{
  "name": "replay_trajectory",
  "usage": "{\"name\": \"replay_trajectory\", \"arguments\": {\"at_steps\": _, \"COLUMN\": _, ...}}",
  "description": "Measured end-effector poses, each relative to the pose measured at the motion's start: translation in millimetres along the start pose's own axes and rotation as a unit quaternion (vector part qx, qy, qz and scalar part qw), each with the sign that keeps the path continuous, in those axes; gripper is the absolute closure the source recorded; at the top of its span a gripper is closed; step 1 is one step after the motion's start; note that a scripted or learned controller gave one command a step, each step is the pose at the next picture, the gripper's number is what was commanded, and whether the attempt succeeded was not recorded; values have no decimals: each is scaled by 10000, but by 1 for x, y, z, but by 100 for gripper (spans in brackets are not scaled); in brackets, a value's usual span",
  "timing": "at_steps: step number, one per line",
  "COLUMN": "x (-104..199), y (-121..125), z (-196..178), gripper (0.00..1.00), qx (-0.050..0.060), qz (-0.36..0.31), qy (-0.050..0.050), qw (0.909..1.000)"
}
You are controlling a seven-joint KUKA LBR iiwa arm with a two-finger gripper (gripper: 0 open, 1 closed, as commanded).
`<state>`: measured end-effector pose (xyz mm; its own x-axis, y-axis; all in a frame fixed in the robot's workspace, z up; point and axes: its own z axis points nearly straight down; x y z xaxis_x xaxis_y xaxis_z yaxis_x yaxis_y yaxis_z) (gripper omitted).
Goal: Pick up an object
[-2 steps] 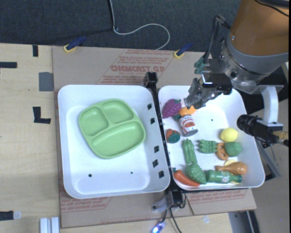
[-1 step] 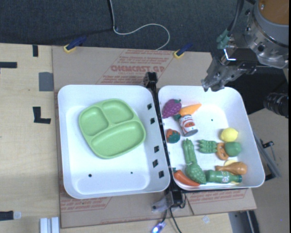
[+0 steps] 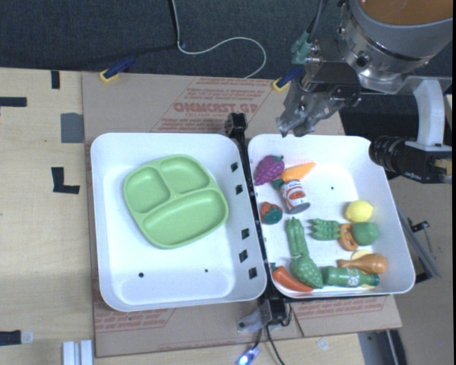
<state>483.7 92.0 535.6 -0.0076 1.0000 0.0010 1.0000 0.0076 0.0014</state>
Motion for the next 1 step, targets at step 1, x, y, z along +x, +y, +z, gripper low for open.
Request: {"name": "replay_trajectory", "arguments": {"at_steps": 1, "x": -36, "y": -1, "z": 93, "gripper": 100, "qx": 65, "qz": 49, "qy": -18, "qw": 10000}}
